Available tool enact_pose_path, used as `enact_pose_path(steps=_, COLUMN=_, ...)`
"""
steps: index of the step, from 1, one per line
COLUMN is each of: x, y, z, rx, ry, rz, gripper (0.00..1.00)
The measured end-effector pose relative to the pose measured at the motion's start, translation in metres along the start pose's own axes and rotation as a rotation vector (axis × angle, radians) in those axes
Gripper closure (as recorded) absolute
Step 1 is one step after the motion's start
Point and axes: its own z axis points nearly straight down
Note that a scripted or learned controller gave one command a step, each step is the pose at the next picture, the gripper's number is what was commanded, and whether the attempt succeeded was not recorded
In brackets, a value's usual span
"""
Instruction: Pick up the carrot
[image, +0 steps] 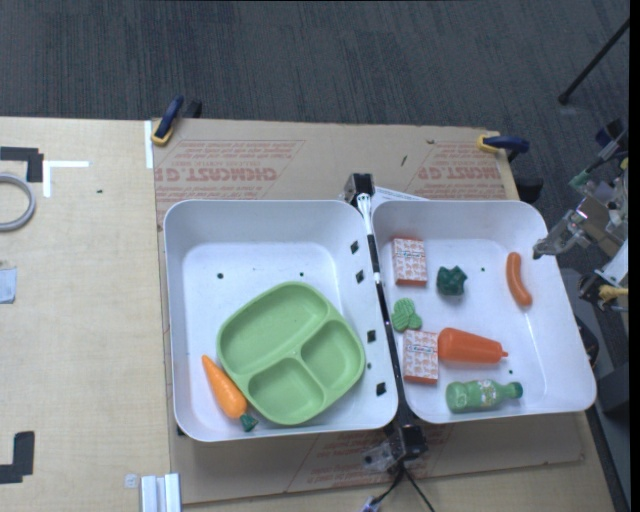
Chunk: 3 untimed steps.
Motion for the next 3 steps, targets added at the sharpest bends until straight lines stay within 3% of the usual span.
enact_pose_path(steps=1, x=0.019, y=-0.052, z=0.109, rx=0.0, ry=0.001, rz=0.065, gripper=0.0)
enact_pose_path(steps=2, x=0.01, y=0.0, z=-0.01, rx=-0.001, ry=0.0, rz=0.046, gripper=0.0)
enact_pose_path(steps=3, x=0.054, y=-0.047, z=0.117, rx=0.001, ry=0.0, rz=0.19, gripper=0.0)
